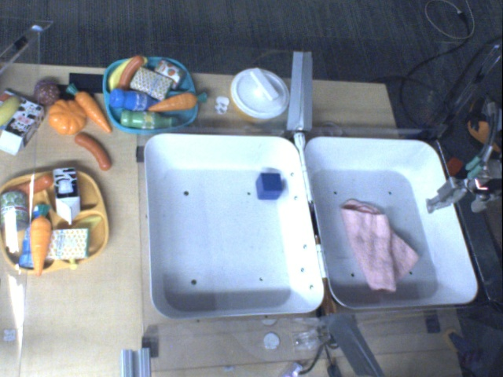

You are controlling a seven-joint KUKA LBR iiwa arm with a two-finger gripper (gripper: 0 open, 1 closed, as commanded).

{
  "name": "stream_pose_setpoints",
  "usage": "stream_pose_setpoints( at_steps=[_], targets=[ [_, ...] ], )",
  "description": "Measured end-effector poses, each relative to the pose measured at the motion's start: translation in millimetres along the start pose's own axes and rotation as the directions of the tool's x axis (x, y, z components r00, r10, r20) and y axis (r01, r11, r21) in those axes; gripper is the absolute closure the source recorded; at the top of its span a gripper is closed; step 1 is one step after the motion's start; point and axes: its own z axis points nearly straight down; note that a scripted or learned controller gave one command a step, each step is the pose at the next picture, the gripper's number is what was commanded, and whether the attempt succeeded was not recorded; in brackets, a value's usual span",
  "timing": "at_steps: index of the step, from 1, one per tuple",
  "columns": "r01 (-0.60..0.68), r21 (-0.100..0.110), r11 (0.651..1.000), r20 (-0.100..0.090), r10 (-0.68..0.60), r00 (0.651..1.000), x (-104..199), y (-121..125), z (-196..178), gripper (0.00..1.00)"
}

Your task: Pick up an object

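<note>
You're looking at a crumpled pink cloth (pixel 377 243) lying just left of the gripper (pixel 460 191), long axis running toward the bin's (pixel 409 157) near edge; can't tell the gripper's state.

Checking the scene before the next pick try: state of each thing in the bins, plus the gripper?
blue cube: in left bin, resting free near its top right corner
pink cloth: crumpled, lying in right bin
gripper: at right bin's right rim, apart from both objects

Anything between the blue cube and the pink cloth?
In the camera view, the blue cube and pink cloth sit in separate bins; between them are bare floor and the bins' adjoining rims.
</note>
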Motion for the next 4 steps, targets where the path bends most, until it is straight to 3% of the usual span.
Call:
stream_pose_setpoints(
  at_steps=[1, 2, 3, 4],
  targets=[
    [0.130, 0.000, 0.992, 0.000, -0.130, 0.992, 4, -5, 151, 0.00],
    [0.212, -0.016, 0.977, 0.006, -0.212, 0.977, 62, 60, 181, 0.00],
    [0.280, -0.018, 0.960, 0.008, -0.280, 0.960, 44, 42, 180, 0.00],
    [0.275, -0.019, 0.961, 0.008, -0.275, 0.961, 105, 62, 180, 0.00]
  ],
)
